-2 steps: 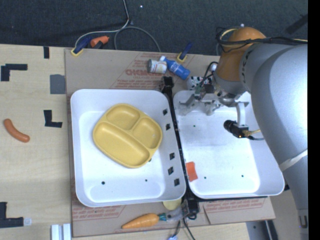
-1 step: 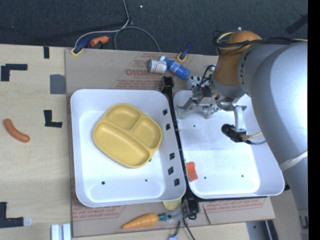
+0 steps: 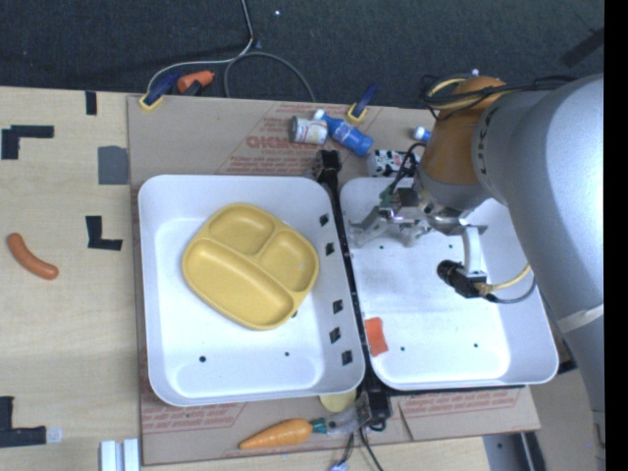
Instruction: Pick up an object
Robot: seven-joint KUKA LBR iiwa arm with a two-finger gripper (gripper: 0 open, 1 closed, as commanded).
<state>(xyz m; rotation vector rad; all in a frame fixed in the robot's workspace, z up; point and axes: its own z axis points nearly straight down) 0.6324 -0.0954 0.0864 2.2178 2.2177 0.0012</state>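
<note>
A yellow divided plate (image 3: 251, 264) lies in the left bin (image 3: 167, 361), slightly tilted. A small orange block (image 3: 375, 336) rests near the left wall of the right bin (image 3: 491, 361). My gripper (image 3: 378, 224) hangs low over the upper left part of the right bin, close to the divider between the bins. It is well above the orange block in the view and to the right of the plate. Nothing is visibly held in it.
The grey arm (image 3: 549, 184) covers the right bin's far right side. Outside the bins are a blue and white bottle (image 3: 334, 130) at the back, a toy carrot (image 3: 280, 434) in front, and an orange sausage (image 3: 31, 256) on the bench at far left.
</note>
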